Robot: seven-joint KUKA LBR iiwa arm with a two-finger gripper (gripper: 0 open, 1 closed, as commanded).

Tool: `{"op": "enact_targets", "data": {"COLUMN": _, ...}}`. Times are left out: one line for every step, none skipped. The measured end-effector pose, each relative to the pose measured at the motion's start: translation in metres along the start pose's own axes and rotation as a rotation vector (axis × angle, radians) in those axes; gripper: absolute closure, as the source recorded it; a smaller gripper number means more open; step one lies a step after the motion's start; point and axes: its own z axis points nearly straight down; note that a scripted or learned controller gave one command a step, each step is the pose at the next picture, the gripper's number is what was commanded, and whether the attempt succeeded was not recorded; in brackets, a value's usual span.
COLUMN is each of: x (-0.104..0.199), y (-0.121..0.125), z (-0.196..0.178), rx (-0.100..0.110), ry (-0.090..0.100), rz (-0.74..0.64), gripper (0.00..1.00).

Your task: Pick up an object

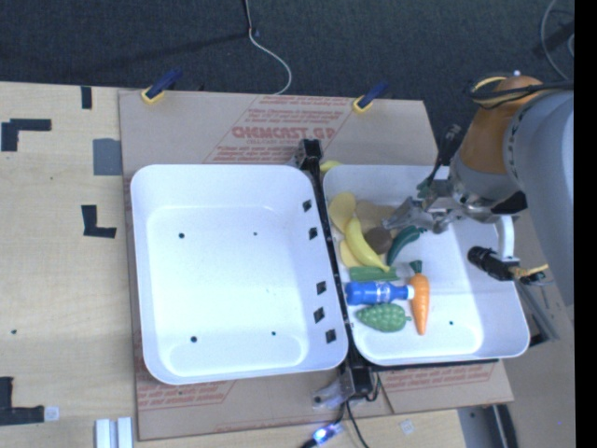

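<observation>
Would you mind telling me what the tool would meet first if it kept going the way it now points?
The tool points leftward and down into the right bin. Going on, it would probably first meet the dark green curved toy just below its tip, then the bananas; depth is unclear from this slanted view.

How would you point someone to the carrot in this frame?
Look in the right-hand shallow white bin, at the cluster of toy food along its left wall. The small orange plastic carrot stands at the cluster's right edge, beside the blue bottle; it is the only orange item there.
</observation>
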Motion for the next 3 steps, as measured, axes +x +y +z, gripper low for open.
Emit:
{"op": "enact_targets", "data": {"x": 0.000, "y": -0.001, "z": -0.017, "rx": 0.000, "ry": 0.001, "rz": 0.001, "gripper": 1.00}}
{"op": "enact_targets", "data": {"x": 0.010, "y": 0.038, "z": -0.175, "rx": -0.015, "ry": -0.004, "rz": 0.001, "gripper": 1.00}}
{"op": "enact_targets", "data": {"x": 0.038, "y": 0.036, "z": -0.218, "rx": -0.003, "ry": 0.001, "rz": 0.001, "gripper": 1.00}}
